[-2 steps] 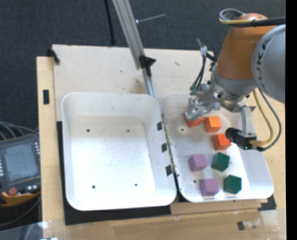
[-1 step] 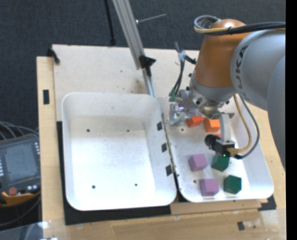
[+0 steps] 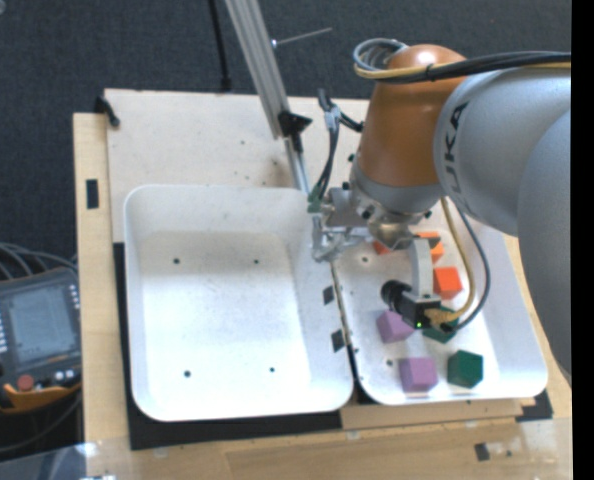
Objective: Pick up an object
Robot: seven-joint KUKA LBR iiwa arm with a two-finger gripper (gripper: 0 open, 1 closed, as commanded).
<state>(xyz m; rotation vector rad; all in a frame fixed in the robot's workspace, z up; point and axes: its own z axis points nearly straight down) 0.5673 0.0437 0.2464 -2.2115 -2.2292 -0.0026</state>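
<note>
Blocks in right bin (image 3: 501, 320), gripper (image 3: 325, 238) at its left rim.
I see an orange block (image 3: 447, 281) by the wrist, a purple block (image 3: 394, 325) below it, a second purple block (image 3: 417, 373) and a green block (image 3: 465, 368) side by side near the front wall. The gripper sits up-left of all four, over the rims where the right bin meets the left bin (image 3: 227, 298). I can't tell whether it's spread or closed.

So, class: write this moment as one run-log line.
arm over right bin | contents: purple block, second purple block, green block, orange block | grasp: cannot tell
</note>
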